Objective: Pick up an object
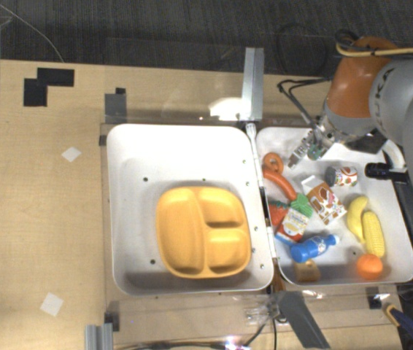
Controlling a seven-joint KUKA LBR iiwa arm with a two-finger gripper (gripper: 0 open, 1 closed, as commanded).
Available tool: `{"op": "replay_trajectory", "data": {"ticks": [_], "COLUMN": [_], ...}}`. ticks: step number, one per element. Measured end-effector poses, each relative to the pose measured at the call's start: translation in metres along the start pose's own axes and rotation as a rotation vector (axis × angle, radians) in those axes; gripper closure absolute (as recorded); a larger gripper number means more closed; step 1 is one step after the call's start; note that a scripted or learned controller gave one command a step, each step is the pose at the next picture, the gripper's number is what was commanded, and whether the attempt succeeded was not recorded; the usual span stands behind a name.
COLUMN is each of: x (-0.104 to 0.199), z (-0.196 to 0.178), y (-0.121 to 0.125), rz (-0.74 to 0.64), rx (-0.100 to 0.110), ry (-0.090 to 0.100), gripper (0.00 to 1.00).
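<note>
I have the grey arm's two-finger gripper (pixel 309 149) hanging over the upper left of the right-hand white bin (pixel 408 267), with nothing between its fingers; whether they are spread or closed I cannot tell. The candidates lie heaped below it: an orange toy carrot (pixel 277 175), a small patterned carton (pixel 326 203), a blue plastic bottle (pixel 311 249), a yellow corn cob (pixel 373 232). I judge the carrot nearest. The yellow divided plate (pixel 203 230) sits in the left-hand bin (pixel 133 152).
</note>
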State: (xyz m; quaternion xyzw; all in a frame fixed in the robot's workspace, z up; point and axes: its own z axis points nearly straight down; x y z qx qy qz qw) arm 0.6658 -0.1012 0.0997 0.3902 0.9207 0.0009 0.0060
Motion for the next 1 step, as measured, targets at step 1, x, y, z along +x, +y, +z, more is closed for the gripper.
{"op": "replay_trajectory", "data": {"ticks": [1], "x": [0.0482], "z": [-0.0899], "y": [-0.0049], "rz": [0.09], "rx": [-0.003], "ry": [0.001], "gripper": [1.0]}}
